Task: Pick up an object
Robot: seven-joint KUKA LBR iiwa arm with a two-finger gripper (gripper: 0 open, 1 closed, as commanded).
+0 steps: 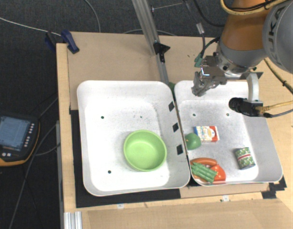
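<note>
Nearest the lens, a red-and-green toy (208, 171) lies well below my end effector (202, 87), with a green ball (193, 140), small carton (206, 133) and patterned can (244, 158) scattered around it in the right bin (265, 142). I hover high at that bin's far edge, grip unreadable, holding nothing, probably surveying.

bowl (145, 150) in left bin (91, 97)

Handheld control pendant (12, 138) on dark floor at left; blue clamp (69, 41) at bench's (113, 56) far-left corner
</note>
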